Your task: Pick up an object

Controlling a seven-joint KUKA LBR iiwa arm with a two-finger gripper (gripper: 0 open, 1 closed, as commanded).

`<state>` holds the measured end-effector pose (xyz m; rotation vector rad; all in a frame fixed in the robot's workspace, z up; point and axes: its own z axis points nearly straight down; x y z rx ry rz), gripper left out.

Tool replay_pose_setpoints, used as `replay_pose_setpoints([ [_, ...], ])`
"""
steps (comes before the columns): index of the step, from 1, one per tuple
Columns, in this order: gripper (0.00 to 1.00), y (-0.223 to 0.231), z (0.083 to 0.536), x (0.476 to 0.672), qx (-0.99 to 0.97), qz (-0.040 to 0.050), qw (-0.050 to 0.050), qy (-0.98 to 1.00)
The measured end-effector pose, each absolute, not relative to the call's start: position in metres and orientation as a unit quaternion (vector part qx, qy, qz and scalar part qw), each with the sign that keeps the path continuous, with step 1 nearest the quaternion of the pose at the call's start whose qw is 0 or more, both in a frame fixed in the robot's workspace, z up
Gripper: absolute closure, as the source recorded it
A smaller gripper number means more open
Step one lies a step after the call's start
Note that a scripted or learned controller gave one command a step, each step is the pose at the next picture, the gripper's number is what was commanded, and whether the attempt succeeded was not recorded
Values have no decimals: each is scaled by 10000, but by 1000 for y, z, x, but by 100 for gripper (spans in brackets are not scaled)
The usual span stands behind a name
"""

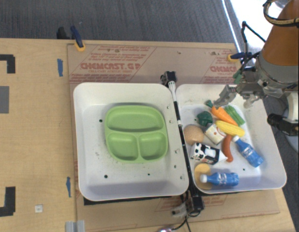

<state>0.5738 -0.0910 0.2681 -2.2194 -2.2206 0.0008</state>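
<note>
Red "CHEMCAST GP" lettering is showing on the brown board (110, 64) behind the left bin (86, 129), where a green divided plate (136, 132) is lying. Right of that plate, toy food is crowding the right bin (270, 144): carrot (220, 113), corn (229, 127), blue bottle (221, 179). The gripper (234, 94) is hovering spread open, holding nothing, just above the carrot.

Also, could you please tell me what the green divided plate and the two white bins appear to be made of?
The green three-compartment plate looks like moulded plastic with a matte finish: uniform colour, rounded ridges, soft shading with no sharp glare. The two shallow white bins, left and right, also seem to be plastic, smooth and slightly glossy, with rounded corners and thin rims; thin coated metal cannot be ruled out.
</note>
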Motion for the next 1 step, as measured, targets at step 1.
replay_pose_setpoints([
  [1,0,-120,118,585,-6286,-17,-34,-7777],
])
